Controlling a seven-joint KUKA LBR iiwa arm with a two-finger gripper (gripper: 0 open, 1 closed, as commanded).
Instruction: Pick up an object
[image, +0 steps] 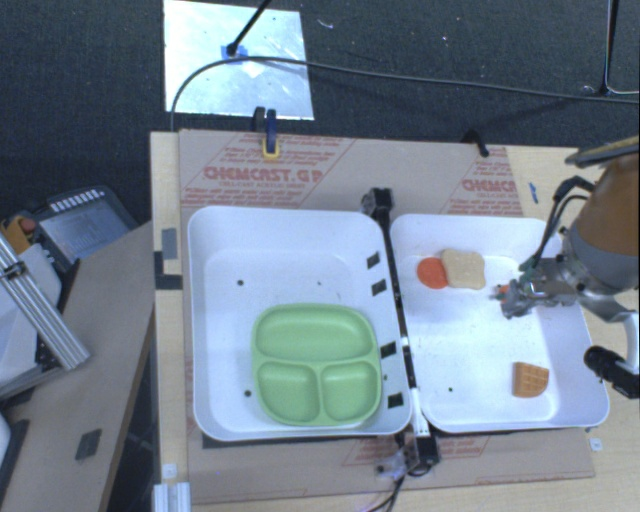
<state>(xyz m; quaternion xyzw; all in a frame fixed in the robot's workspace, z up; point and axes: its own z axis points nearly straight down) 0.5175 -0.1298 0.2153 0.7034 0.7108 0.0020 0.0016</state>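
Note:
The right bin (480, 400) holds three small items. A red-orange disc (432, 272) lies near its back left, touching a pale beige slice like bread (464, 268). An orange waffle-like piece (531, 379) rests near the front right. My gripper (510, 297) hangs over the right part of this bin, to the right of the beige slice and a little apart from it. I see nothing between its fingers. The grey arm with its orange band (610, 225) comes in from the right edge.
The left bin (230, 240) carries a green divided plate (316, 362) with three compartments at its front. A black clip strip (392, 310) joins the two bins. Cables run behind the bench, and a table with metal gear (50, 300) stands at the left.

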